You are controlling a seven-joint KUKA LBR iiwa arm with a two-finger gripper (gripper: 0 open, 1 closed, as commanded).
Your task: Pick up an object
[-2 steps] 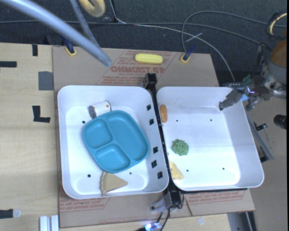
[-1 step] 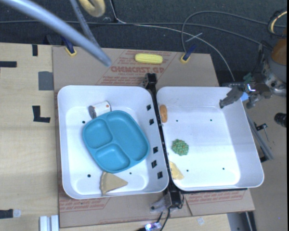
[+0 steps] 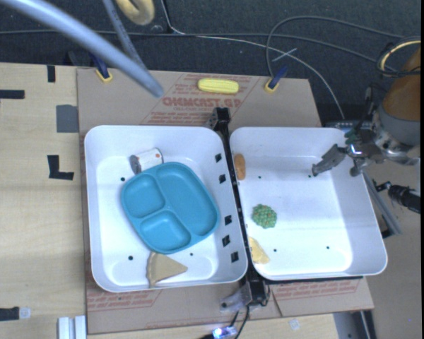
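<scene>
Camera view from up high, what do you see?

— Two white bins sit side by side on the worktop. The left bin has a blue plate with three little sections in it. A small white cup lies on its side just behind the plate, touching its edge. A tan wedge, like a slice of bread, pokes out from under the plate's near side.

— And the right bin?

— A green bumpy thing like broccoli sits near the middle, a bit to the left. A small orange piece lies by the left wall, toward the back. A yellow-tan bit lies by the same wall, toward the front.

— Where is the arm?

— It comes in from the right. The gripper hangs over the right bin's back right corner. Its jaws look spread apart, and nothing is between them. It is well apart from the broccoli.

— Anything else?

— A yellow thing like a banana lies on the cardboard behind the bins.
</scene>
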